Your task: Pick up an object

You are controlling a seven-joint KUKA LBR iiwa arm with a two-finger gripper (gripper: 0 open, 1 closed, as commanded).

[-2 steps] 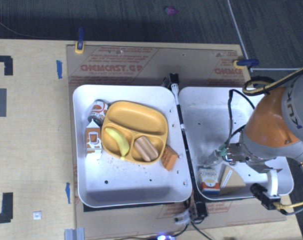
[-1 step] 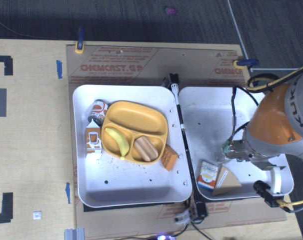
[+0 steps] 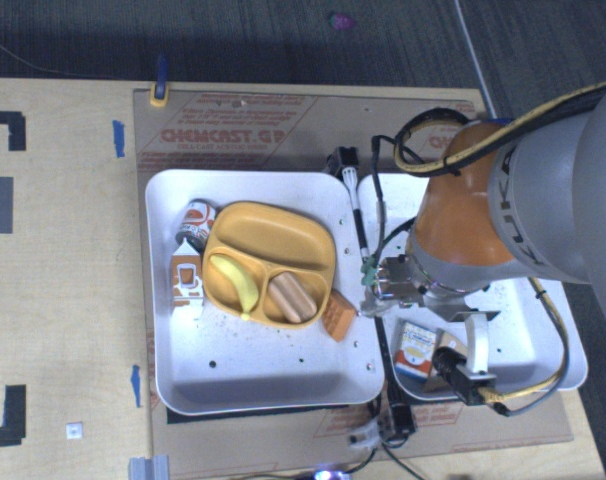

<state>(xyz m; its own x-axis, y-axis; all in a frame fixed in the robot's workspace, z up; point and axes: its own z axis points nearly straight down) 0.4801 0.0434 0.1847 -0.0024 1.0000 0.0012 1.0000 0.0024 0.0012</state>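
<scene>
The arm's orange-banded wrist hangs low over the right bin [image 3: 558,363], and my gripper [image 3: 430,308] sits beneath it near that bin's left side. A small white carton with an orange and blue label [image 3: 417,352] lies just below the gripper on the bin floor. In the left bin [image 3: 273,383] a yellow divided plate [image 3: 273,233] holds a banana [image 3: 237,281] and a brown sausage [image 3: 293,297]. A can [image 3: 195,225] and a white and orange box [image 3: 186,279] lie at the plate's left. An orange-brown wedge [image 3: 339,317] rests by the plate's lower right corner.
The two bins meet at a rim [image 3: 375,338] next to the gripper. Cables [image 3: 358,208] run along that divide. Both bins stand on a brown cardboard sheet [image 3: 283,128] on the pale bench, which carries blue tape marks [image 3: 118,138].
</scene>
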